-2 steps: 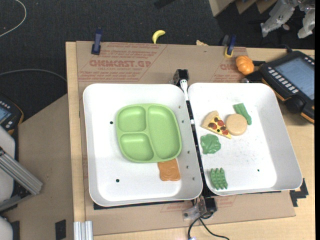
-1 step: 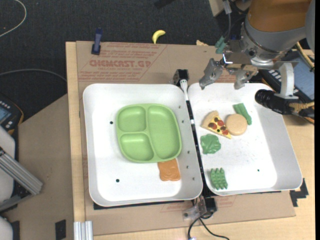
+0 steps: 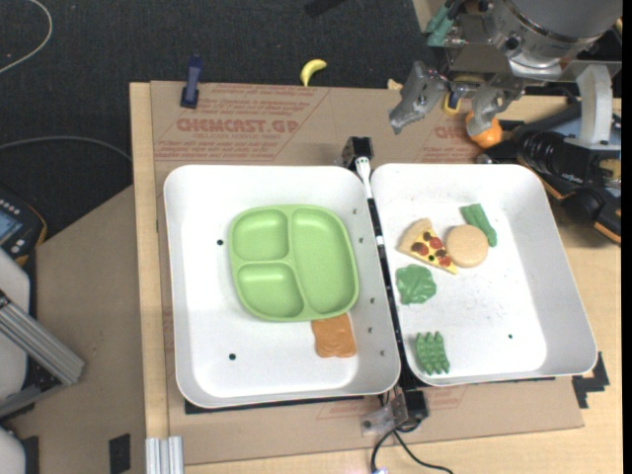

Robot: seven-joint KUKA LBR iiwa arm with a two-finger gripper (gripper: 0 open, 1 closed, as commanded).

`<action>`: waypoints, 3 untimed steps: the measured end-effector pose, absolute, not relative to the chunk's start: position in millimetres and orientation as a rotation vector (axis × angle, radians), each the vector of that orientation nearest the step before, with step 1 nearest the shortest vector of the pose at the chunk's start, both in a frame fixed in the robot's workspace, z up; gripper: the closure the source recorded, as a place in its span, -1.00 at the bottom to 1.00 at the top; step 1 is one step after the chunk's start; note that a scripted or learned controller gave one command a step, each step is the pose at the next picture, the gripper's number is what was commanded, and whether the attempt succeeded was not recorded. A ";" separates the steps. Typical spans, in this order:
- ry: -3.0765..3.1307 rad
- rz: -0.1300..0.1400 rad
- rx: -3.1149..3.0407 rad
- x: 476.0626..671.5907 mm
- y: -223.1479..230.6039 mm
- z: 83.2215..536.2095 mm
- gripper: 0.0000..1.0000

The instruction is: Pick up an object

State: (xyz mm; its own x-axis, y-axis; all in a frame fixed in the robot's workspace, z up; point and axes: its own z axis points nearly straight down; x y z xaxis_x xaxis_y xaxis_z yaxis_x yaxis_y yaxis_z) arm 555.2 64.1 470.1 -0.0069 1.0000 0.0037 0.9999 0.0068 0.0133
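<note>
target: flat toy pizza slice with red toppings (image 3: 427, 246), right white bin (image 3: 553, 265), touching round tan cookie (image 3: 467, 246) | probably light, stiff, thin, so pinch across edges | end effector (image 3: 434, 102) above bin's far rim, holding nothing, finger spread unclear

The brown board (image 3: 247, 126) beneath the two bins carries red printed lettering along its far edge. The legible portion reads "CHEMCAST GP". Smaller red lines above and below this lettering are too fine to read.
</note>
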 end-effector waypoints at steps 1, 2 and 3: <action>2.230 -0.024 2.230 524.2 86.4 175.7 -1.00; 2.217 0.003 2.225 529.2 86.2 195.2 1.00; 2.223 0.009 2.215 552.0 121.6 235.4 1.00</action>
